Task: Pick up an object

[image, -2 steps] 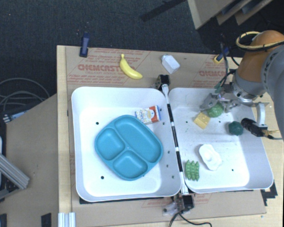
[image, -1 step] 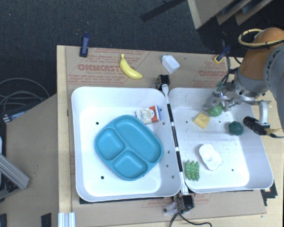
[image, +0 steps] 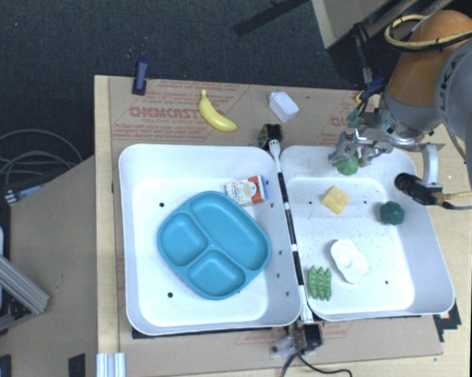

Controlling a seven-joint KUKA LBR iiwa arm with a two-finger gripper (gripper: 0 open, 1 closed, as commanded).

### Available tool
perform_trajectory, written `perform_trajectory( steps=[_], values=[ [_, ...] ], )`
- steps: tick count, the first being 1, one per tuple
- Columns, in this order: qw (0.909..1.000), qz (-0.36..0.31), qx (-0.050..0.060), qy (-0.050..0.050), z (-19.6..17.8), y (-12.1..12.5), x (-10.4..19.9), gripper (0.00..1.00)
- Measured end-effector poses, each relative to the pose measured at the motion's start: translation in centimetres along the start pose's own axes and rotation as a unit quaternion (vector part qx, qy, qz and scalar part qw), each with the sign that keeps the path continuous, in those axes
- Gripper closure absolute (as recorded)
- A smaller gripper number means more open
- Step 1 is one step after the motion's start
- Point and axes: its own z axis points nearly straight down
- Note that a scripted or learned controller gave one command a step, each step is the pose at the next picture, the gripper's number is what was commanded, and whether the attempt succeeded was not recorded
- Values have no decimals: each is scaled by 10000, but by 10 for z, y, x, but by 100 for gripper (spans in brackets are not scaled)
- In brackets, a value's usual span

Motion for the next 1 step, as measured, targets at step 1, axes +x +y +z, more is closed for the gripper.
perform_trajectory(
  steps=[1],
  values=[
    [10000,5,31,6,-17,-25,44,100]
  ],
)
